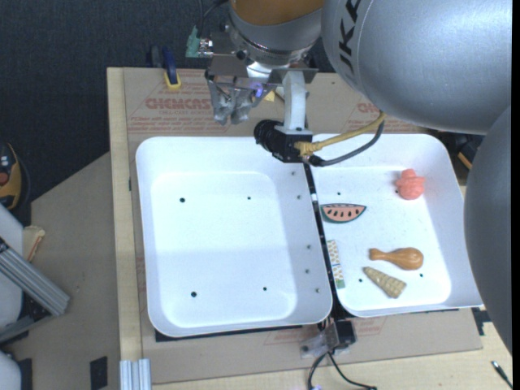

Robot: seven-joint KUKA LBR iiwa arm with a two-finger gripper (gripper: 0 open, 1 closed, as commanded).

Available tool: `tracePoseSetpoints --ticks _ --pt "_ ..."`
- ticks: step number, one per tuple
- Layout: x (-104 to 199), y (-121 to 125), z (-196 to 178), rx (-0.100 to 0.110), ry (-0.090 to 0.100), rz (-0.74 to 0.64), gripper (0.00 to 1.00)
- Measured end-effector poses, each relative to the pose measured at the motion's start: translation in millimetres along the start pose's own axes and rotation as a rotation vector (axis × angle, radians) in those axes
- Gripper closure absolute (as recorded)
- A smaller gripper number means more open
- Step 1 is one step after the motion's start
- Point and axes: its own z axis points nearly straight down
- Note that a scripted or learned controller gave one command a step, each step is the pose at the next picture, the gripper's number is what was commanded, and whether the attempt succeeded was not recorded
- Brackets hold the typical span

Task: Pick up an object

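End effector [231, 104] up above left bin's [154, 218] far rim, grip state unclear – swing across to right bin [443, 218], centre squarely over drumstick [398, 257] before dropping

Four small objects are seen lying in the right bin [439, 157], well apart from one another. A pink, rounded lump [410, 184] is set near the far right corner. A watermelon slice [343, 212], red with dark seeds and a green rind, lies flat close to the left wall. A brown chicken drumstick [397, 257] lies on its side, with a tan ridged cone [383, 282] just beside it toward the near edge
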Motion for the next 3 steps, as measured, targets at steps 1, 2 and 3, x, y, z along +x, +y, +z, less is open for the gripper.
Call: tracePoseSetpoints --ticks 1,2,3 --pt "3.8 -22.4 40.6 0.001 -0.001 0.000 1.00" --pt "4.1 -61.7 61.8 0.001 0.000 -0.001 1.00" --pt "4.3 -124.3 -152.7 -0.024 0.012 -0.005 1.00"
